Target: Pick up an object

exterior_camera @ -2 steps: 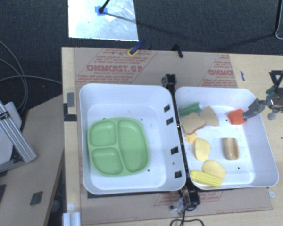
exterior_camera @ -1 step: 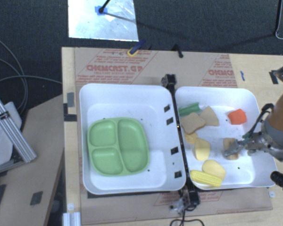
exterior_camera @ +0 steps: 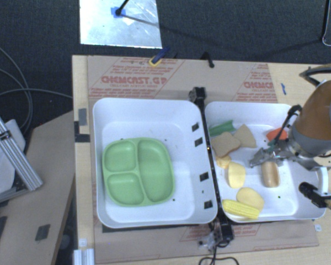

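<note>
One brown roll (exterior_camera: 270,175) low in right bin (exterior_camera: 298,208), just under gripper (exterior_camera: 263,159). Hangs over roll's upper end; open or closed, cannot tell. Risks, as judged: coming down off-centre and nudging roll aside; slipping on its smooth, rounded skin; clipping yellow piece (exterior_camera: 236,175) or bread (exterior_camera: 226,143) nearby. Carrot (exterior_camera: 276,132) close behind, easily knocked.

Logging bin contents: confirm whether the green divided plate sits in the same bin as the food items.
No: the green three-compartment plastic plate lies in the left white bin, while the toy food pieces, such as the yellow corn cob, lie in the right white bin.
</note>
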`<state>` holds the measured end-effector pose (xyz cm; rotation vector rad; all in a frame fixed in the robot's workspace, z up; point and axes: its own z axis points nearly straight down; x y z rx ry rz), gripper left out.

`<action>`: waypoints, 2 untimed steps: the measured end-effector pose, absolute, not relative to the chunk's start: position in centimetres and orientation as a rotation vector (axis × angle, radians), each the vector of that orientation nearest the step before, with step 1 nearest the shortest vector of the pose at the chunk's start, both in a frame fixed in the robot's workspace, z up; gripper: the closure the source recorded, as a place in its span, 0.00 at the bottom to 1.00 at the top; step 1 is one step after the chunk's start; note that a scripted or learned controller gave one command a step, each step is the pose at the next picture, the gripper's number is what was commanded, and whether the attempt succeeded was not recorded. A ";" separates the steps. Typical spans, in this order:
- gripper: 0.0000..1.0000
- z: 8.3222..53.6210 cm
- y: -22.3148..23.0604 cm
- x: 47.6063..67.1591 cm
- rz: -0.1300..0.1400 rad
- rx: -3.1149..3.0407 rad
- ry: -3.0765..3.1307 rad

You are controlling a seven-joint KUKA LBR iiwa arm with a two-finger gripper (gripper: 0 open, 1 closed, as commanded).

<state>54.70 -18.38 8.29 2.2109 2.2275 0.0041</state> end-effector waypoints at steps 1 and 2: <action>1.00 9.5 -18.5 54.5 0.004 2.214 2.223; 1.00 15.6 -13.9 48.5 0.004 2.216 2.228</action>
